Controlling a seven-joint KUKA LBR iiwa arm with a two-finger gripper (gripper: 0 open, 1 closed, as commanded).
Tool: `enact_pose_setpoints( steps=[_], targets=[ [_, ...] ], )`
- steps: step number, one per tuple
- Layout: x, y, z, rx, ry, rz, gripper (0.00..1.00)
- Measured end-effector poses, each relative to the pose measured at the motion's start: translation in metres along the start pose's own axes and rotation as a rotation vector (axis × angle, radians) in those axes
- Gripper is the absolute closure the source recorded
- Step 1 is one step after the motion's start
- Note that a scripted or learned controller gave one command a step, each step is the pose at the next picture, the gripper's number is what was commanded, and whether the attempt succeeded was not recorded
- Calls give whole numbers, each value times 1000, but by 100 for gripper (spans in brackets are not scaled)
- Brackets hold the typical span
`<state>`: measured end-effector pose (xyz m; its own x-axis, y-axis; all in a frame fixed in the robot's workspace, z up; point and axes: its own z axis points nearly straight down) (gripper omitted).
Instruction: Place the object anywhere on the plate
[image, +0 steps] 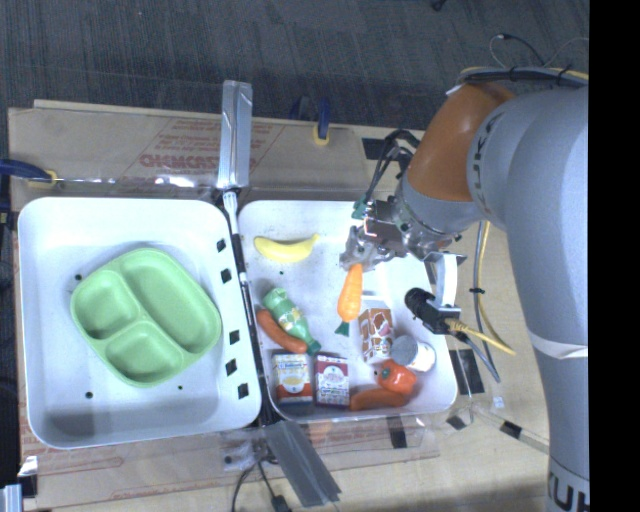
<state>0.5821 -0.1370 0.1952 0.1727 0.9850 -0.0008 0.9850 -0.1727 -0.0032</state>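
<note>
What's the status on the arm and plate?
Gripper over right bin, just above carrot; grasp unclear. Plate in left bin. Divider between bins.

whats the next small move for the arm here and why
Probably lift straight up a little. The end effector sits over the top end of the carrot in the right bin, and the carrot hangs tilted below it, close to the banana and the can. The green plate lies in the left bin, so the carrot needs height first.
</note>
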Motion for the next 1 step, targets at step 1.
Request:
enact_pose_setpoints(
  steps=[1],
  targets=[
    [91,35,5,1,1,-96,100]
  ],
)
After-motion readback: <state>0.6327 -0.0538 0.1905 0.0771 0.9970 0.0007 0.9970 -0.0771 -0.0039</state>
